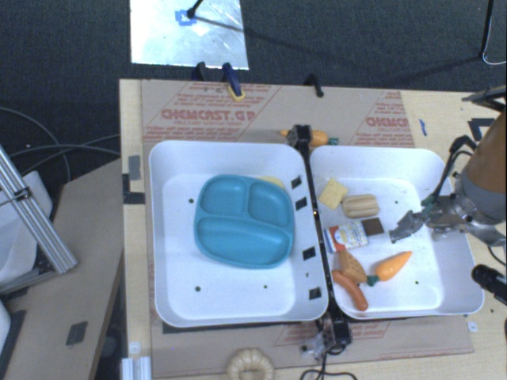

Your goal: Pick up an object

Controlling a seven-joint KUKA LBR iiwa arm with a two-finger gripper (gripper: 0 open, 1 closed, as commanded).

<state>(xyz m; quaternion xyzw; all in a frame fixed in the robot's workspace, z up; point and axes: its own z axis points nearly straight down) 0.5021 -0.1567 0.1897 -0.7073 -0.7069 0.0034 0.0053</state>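
The right bin (455, 287) holds several toy foods. A yellow cheese wedge (333, 192) lies at its back left, with a tan bread roll (360, 206) beside it. A brown block (372, 227) and a red-and-white packet (346, 237) sit in the middle. An orange carrot (393, 265) lies toward the front. A red sausage (352, 290) and a brown piece (352, 267) are at the front left. My gripper (406, 225) hovers just right of the brown block and behind the carrot, with nothing visibly in it.
The left bin (170, 291) holds a blue divided plate (242, 220), with a pale yellow item (273, 181) peeking out behind it. A small orange object (318, 138) lies outside, behind the bins' divider. A tan ring (250, 365) sits at the bench's front edge.
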